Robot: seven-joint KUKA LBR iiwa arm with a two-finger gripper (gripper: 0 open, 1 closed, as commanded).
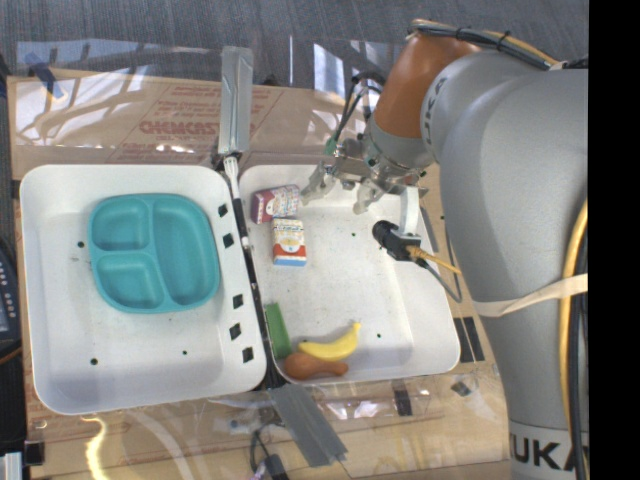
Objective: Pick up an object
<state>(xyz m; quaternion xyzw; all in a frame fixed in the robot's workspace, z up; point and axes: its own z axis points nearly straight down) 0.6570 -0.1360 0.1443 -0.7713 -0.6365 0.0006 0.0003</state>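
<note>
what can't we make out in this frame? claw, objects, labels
- Claw, camera view: too small and cluttered to tell whether its fingers are open or shut, or whether it touches the small box beside it.
- Carton: print too small to read.
- Brown item at the right bin's near edge: partly covered by the banana, so its shape is unclear.
- Arm: cut off by the right edge.

The left bin holds a divided tray, while the right bin holds two cartons near its rear-left corner and a banana beside its front wall.
</note>
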